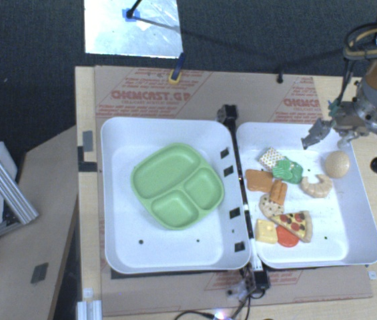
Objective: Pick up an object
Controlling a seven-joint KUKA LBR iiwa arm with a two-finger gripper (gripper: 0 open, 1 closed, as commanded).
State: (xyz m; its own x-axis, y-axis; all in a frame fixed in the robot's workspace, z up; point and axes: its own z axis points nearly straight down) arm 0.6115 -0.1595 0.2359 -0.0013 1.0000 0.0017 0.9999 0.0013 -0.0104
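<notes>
Toy food [283, 205] is clustered in the right bin [358, 235] — pizza slice [295, 223], croissant [317, 186], egg [337, 164]. Above the bin's far edge the gripper [327, 129] is held — fingers spread, nothing between them.

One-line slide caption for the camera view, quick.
Gripper hovers over the right bin of toy food; a green tray sits in the left bin.

two white bins [118, 245] sit side by side on one desk [48, 179]. one green divided plate [177, 185] lies in the left bin. the right bin holds about nine toy food pieces [288, 199]: one pizza slice [293, 223], one croissant [317, 186], one pale round ball [337, 164], one green piece [287, 172], one yellow block [266, 231], several others.
</notes>
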